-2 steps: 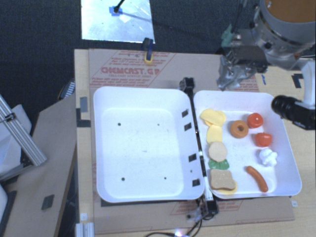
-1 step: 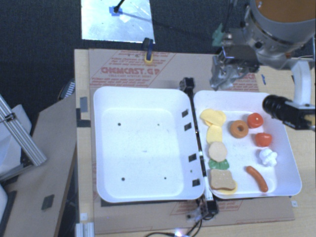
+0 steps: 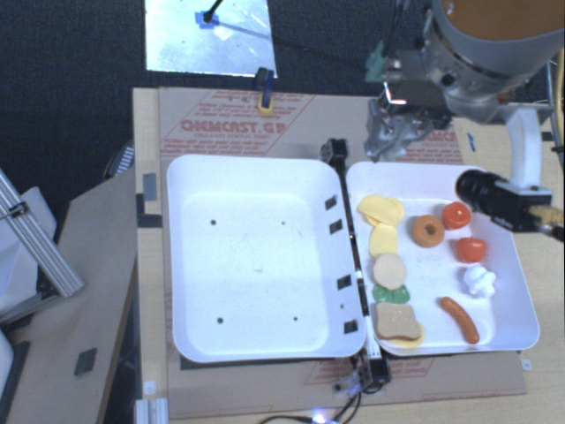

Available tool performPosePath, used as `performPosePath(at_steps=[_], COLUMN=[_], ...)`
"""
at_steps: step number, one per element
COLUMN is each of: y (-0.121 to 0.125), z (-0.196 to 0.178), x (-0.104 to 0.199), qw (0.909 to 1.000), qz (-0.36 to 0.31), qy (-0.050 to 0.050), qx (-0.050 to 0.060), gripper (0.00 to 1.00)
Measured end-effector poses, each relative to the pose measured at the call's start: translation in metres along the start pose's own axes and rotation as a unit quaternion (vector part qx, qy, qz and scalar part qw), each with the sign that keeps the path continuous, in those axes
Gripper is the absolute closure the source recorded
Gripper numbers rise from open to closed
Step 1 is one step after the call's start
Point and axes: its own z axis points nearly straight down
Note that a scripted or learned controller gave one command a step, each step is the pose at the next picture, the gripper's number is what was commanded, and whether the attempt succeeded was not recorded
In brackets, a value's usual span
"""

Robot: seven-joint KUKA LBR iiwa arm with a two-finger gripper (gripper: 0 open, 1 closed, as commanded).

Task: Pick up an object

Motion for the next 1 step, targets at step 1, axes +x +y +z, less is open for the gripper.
performPosePath(at_steps=[1], y=[0.0001], z=[0.0], x=[0.0106], qw=[1.0], qz=[0.0], qy=[0.0], qx=[0.0], gripper=[1.0])
